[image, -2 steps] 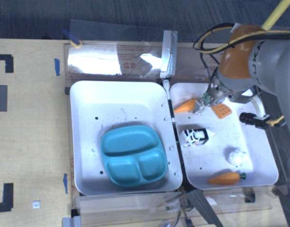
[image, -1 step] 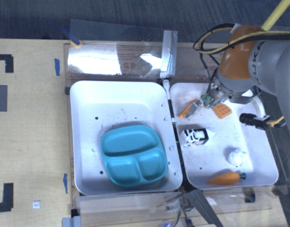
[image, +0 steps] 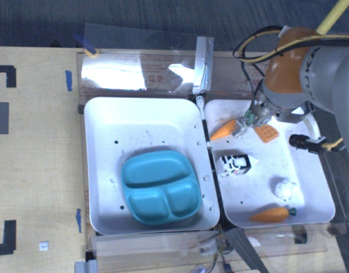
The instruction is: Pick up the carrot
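Two orange carrot-like pieces lie in the right bin [image: 325, 209]. One carrot [image: 270, 214] with a green top rests near the bin's front edge. A shorter orange carrot piece [image: 222, 132] lies at the back left of that bin, against the divider. My gripper [image: 243, 124] is low over the right end of this shorter piece, touching or nearly touching it. The arm's orange band [image: 288, 67] sits above and to the right of it.
A blue divided plate [image: 160, 185] fills the front of the left bin [image: 106, 124]. In the right bin lie an orange waffle-like square [image: 267, 133], a black-and-white object [image: 235, 164] and a small white object [image: 283, 189]. Cables [image: 259, 41] loop behind the arm.
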{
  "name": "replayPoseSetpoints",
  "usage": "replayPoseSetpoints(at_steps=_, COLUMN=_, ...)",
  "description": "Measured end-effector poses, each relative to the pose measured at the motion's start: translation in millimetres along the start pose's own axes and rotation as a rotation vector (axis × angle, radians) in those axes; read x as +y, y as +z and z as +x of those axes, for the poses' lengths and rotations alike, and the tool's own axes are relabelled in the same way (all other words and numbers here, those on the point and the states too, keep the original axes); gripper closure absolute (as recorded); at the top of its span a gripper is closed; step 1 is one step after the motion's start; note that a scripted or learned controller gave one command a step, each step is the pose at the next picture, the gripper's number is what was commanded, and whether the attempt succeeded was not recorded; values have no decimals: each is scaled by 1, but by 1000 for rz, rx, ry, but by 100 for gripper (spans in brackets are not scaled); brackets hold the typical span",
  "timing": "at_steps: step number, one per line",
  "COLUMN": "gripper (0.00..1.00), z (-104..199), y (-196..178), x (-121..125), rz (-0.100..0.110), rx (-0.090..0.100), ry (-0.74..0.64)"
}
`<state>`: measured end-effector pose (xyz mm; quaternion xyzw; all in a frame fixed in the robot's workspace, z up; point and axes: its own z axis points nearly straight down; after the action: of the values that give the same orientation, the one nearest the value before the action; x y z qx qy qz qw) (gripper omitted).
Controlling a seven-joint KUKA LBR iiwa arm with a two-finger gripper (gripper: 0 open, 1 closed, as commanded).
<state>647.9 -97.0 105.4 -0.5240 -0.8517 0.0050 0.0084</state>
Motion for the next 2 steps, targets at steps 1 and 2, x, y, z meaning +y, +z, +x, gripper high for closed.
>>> replayPoseSetpoints(at_steps=1, gripper=0, z=0, y=0, x=0, rz=1, rx=0, ry=0)
replayPoseSetpoints(at_steps=2, gripper=0, z=-2, y=20, x=-2, rz=-5, rx=-4, ry=-104)
